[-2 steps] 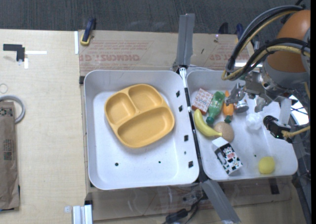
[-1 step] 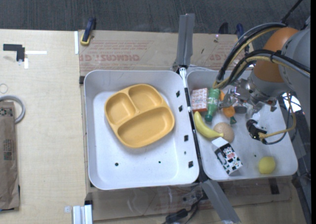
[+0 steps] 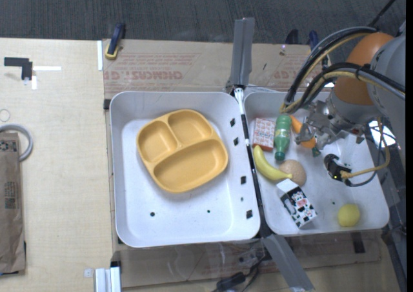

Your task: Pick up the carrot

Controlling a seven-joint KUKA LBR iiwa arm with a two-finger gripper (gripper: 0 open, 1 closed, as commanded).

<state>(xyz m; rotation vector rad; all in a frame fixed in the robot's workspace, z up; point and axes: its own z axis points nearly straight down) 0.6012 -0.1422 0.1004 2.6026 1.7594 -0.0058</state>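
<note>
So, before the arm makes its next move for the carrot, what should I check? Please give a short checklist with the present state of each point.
1. Carrot located in the right bin: ok, orange pieces show beside the gripper.
2. Carrot between the fingers: cannot tell, the gripper hides it.
3. Gripper over the carrot: ok.
4. Green bottle away from the carrot: not ok, it lies right beside it.
5. Banana out of the way: ok, it lies lower left.
</note>
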